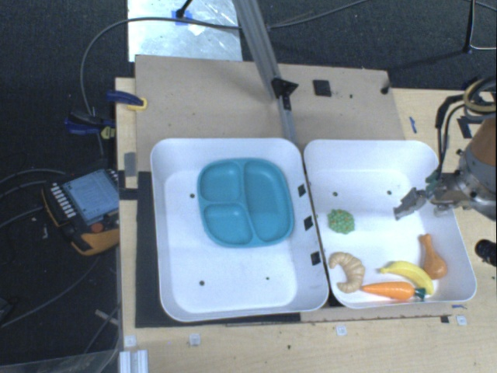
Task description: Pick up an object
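The right bin holds a green broccoli floret, a tan croissant, a yellow banana, an orange carrot and a brown drumstick. My gripper hangs over the right side of this bin, above and left of the drumstick and well to the right of the broccoli. Nothing shows in its grasp. The arm's wrist enters from the right edge.
The left bin carries a blue divided plate. A grey pole slants down to the gap between the bins. Clamps and a handheld device lie off the bench at left.
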